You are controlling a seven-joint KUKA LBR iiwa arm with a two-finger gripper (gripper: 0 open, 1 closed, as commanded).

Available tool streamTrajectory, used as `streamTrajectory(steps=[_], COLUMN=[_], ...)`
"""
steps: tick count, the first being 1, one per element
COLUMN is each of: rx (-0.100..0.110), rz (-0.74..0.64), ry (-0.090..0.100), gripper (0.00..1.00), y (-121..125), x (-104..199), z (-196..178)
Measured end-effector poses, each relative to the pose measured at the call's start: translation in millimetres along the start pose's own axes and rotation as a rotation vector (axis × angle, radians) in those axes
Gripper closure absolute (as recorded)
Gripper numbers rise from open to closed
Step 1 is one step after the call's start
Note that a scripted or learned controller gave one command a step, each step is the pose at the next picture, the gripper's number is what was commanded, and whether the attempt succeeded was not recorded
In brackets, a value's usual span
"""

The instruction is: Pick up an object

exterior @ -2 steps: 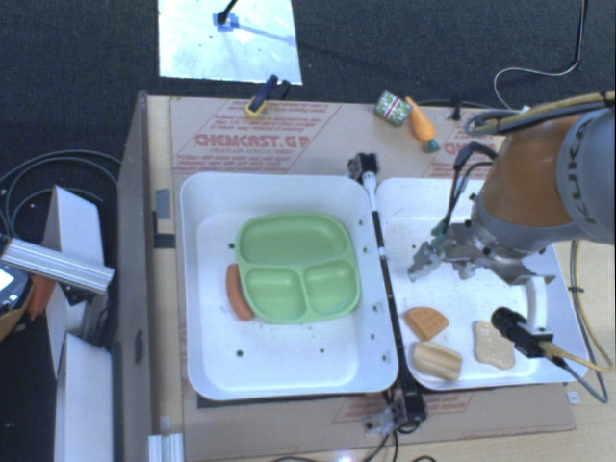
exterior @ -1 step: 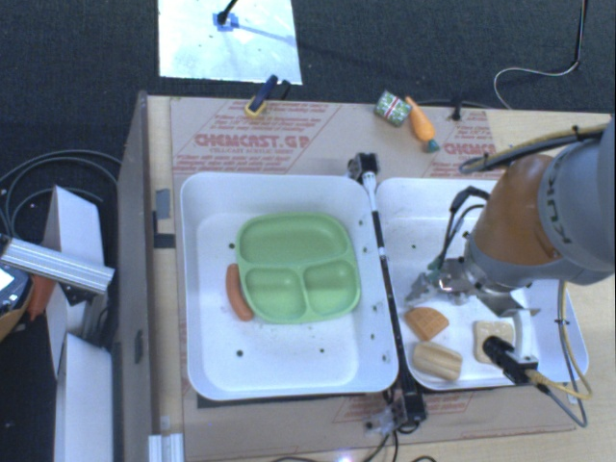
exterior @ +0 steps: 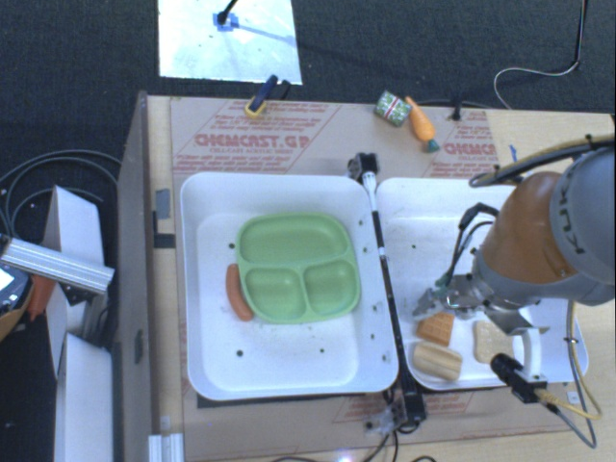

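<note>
Right now the arm (exterior: 544, 234) hangs over the right bin (exterior: 423, 219), wrist low, gripper (exterior: 445, 301) pointing at the food pieces in the near corner. Can't tell the fingers' state; they're too small and dark. Nothing visibly between them, so no hold yet.

Likely target: the orange wedge (exterior: 436, 328), just beside the tip, w/ a tan roll (exterior: 436, 361) touching it below and a pale piece (exterior: 490, 340) to its right. Pieces crowd the bin wall, prob. a tight approach.

Left bin (exterior: 207, 258) holds a green tray (exterior: 296, 268) and a sausage (exterior: 236, 293) beside it, well apart from the arm.
</note>
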State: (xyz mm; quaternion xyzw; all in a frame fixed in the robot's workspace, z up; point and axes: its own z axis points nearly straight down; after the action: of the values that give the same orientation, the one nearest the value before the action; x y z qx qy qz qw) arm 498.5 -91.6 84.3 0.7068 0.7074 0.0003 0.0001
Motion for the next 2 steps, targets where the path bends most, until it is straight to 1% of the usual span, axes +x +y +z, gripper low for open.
streamTrajectory(steps=[1, 2], rx=[-0.001, -0.004], rz=[0.001, -0.001], ry=[0.000, 0.000], gripper=[0.00, 1.00], y=[-11.4, -9.9], x=[6.1, 6.5], z=[-0.1, -10.6])
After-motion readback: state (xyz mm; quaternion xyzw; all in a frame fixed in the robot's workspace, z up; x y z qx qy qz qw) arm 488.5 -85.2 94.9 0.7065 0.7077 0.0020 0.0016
